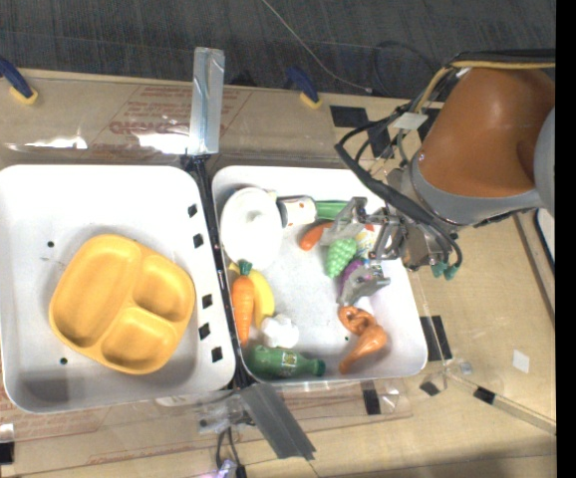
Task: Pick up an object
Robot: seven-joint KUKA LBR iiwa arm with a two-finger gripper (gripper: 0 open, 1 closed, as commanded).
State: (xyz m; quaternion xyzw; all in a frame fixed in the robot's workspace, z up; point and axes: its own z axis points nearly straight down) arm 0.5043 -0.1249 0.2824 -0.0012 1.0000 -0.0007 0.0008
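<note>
Reaching in from the right of the frame, the robot's jaws [366,267] hover low over the right bin [408,312], beside a bunch of green grapes [340,257]; whether they are spread or pinching anything cannot be told. Around them lie a carrot [242,307], green bottle [283,362] and white plate [249,223]. A yellow divided tray [121,303] fills the left bin [19,267].

Robot lab: taped cardboard bench [119,118], clamps [14,78], loose cables [298,43].
</note>
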